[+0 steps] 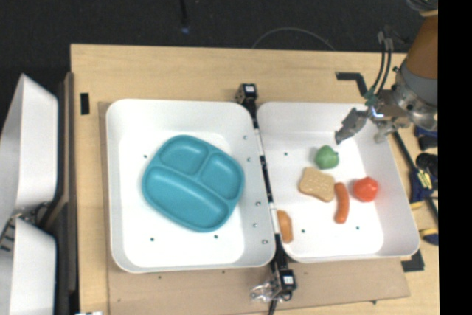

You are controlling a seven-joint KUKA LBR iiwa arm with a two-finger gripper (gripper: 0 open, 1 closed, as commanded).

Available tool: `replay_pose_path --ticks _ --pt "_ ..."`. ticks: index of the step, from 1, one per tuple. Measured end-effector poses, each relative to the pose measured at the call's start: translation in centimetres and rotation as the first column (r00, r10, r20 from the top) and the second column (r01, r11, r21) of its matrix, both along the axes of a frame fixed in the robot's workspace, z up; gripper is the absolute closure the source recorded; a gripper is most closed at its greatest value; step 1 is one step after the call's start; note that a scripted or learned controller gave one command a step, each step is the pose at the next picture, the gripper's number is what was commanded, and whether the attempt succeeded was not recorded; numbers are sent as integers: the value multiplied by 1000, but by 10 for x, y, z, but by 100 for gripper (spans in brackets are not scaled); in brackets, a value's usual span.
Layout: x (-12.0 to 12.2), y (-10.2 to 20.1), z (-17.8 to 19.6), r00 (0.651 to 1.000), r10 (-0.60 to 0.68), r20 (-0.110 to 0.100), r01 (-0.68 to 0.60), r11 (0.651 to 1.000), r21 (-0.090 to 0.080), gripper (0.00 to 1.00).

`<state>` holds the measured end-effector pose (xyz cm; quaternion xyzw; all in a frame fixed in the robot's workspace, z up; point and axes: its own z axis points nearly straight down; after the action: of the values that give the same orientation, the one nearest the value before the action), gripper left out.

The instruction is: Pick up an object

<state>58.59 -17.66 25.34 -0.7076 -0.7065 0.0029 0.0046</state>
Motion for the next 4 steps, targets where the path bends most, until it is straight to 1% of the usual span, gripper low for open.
replay_pose_path --ticks 1,2,3,4 --pt "2 0 7 1000 3 13 -3 1000 -2 0" --pt "1 8 -50 1000 1 7 -1 1000 -4 0" --pt "3 13 -110 1000 0 7 0 1000 -4 0" --pt "2 12 -155 1000 -2 8 2 1000 -5 0"
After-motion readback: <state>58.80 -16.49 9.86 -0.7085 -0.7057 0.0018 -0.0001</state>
